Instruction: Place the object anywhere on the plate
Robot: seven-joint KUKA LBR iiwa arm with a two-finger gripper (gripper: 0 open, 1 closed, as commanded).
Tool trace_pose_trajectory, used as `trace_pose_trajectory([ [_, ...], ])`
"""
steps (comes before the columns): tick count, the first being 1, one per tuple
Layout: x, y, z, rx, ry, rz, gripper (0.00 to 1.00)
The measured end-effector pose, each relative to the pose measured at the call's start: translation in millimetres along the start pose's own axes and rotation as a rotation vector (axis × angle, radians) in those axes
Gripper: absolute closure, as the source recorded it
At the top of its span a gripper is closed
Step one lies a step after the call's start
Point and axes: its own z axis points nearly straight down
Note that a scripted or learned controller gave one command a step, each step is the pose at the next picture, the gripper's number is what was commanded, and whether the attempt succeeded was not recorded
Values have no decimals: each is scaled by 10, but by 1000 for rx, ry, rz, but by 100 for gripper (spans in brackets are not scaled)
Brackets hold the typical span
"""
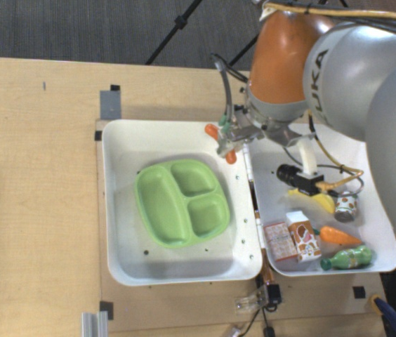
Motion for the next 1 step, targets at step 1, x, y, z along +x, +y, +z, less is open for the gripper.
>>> trace_pose_trajectory([
  [1, 552, -449, 556, 5, 1, -33, 100],
])
